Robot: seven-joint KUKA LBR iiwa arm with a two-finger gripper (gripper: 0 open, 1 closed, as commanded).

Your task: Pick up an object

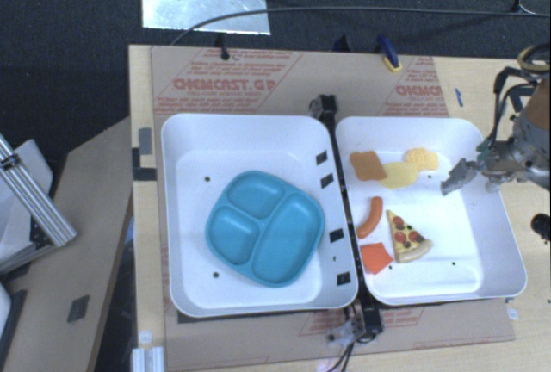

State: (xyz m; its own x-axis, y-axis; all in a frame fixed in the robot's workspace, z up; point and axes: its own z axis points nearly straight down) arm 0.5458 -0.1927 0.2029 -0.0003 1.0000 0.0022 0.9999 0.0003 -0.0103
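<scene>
Toy food pieces lie in the right bin (491,275): we see a pizza slice (407,235), a sausage (369,216), an orange square (375,257), toast (367,165) and two yellow pieces near its far edge. The gripper (455,179) hangs over the bin's right side; we cannot tell its state. A blue tray (264,228) fills the left bin (194,146).

Glossy plastic tray (264,227), smooth white bins (185,146)

One fixed overhead camera, slanted down on both bins (258,125).
</scene>
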